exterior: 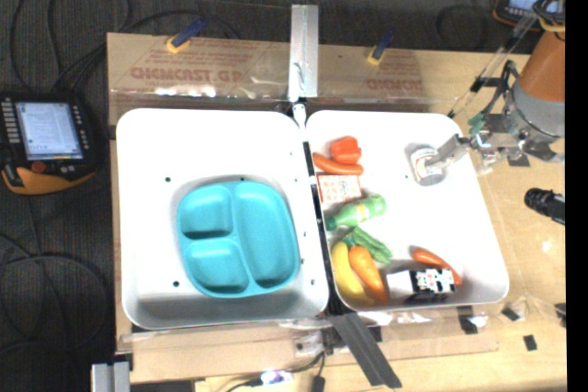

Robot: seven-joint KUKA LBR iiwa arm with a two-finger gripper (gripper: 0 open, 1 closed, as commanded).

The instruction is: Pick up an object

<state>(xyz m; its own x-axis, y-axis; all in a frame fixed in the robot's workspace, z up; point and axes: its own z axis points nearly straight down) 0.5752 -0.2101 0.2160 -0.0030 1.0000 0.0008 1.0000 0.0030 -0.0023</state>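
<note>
Camera view: carrot point(365, 269) long axis diagonal, tip lower-right; gripper point(426, 165) apart.

I read both white bins point(147, 161) as smooth, slightly glossy plastic. Turquoise divided plate point(239, 237): matt plastic. Toy vegetables point(354, 211) look shiny, moulded. Bench point(514, 225): bare matt wood. Floor point(55, 14): dark rough carpet.

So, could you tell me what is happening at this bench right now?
The grey arm reaches in from the right, its gripper hanging over a bare part of the right bin with nothing visibly held. Toy food lies along that bin's left side: a red pepper, carrots, a yellow banana. The left bin holds a blue divided plate.
</note>
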